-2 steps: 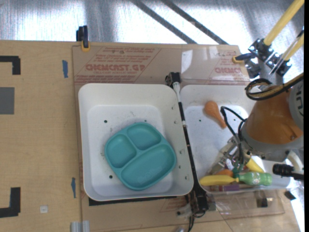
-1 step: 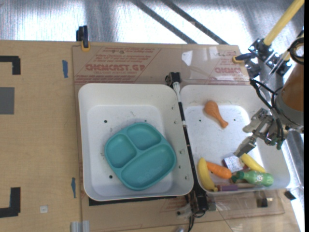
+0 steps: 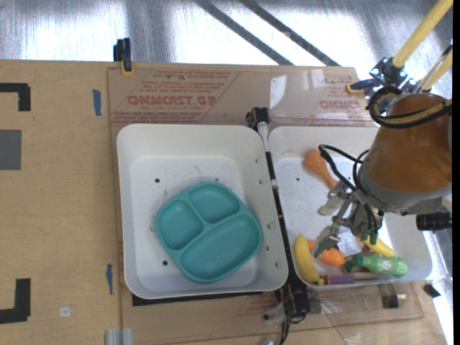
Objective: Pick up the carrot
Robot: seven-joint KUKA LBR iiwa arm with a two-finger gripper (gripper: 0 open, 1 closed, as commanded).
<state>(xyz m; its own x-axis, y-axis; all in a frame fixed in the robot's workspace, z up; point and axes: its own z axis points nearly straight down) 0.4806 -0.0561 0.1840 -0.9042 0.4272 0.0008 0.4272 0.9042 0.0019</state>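
We start with the bench, then its two white bins: the left bin holds a teal plate. Over the right bin hangs our arm. The pincer sits low among toys, its spread something we cannot tell. The carrot lies just below its tip, touching the banana, long axis roughly crosswise.

Matt teal plastic plate; cardboard bench
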